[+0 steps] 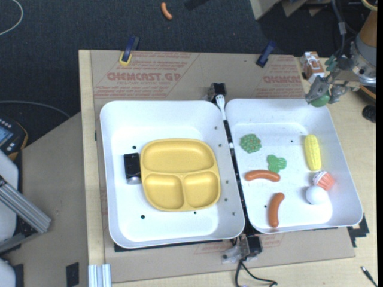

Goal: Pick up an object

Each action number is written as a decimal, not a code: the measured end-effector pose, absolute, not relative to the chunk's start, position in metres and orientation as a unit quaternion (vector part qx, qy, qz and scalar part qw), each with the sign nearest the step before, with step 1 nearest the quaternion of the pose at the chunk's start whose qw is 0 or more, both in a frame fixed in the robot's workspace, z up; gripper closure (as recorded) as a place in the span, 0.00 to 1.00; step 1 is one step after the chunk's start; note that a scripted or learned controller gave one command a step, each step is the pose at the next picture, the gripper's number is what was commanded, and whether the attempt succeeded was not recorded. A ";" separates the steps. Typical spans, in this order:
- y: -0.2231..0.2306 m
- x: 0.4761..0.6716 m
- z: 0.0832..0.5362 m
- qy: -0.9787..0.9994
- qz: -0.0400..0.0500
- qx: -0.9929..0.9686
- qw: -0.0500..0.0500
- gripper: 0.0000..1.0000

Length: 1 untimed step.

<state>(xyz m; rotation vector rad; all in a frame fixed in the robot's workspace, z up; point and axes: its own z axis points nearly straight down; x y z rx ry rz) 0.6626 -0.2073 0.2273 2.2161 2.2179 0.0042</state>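
While a yellow divided plate (179, 174) is seen in the left bin (114, 115) beside a black block (131, 165), sausages, broccoli and a corn cob (312, 152) are spread across the right bin (341, 137). Above its far right corner the gripper (320, 92) is clenched on a green object (319, 100).

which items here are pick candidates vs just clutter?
Pick candidates, right bin:
corn cob
two sausages
two green veg pieces
white ball
green item in the claw

Clutter:
yellow divided tray and black block, left bin
orange piece on the floor
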 end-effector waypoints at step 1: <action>-0.156 0.642 0.218 0.708 -0.001 0.706 -0.002 1.00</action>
